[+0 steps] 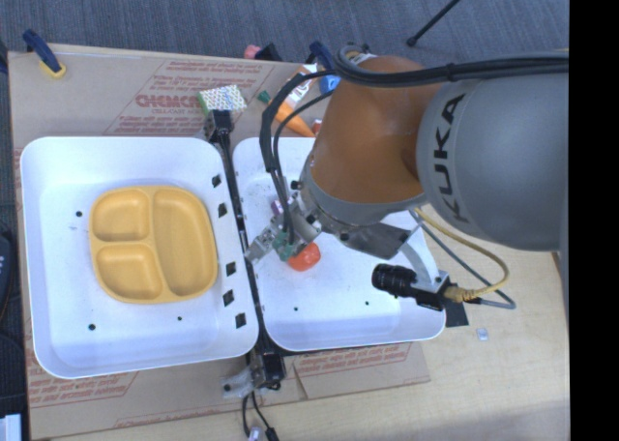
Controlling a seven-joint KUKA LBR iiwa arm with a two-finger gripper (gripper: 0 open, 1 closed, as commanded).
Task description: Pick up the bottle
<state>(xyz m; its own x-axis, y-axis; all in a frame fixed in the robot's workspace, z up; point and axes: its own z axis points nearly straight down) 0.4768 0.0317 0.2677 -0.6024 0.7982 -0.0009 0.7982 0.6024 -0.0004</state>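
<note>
Bottle (296,99) at right bin's (387,328) far edge, largely under arm; tool (280,241) grip state unclear.

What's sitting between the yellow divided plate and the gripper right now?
In the camera view, bare white bin floor, then the two bins' meeting rims with black clips, lie between the yellow plate and the gripper.

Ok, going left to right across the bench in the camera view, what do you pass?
Left bin → yellow divided plate → clips joining the bins → end effector beside a small orange-red item in the right bin → black connector on the arm.
</note>
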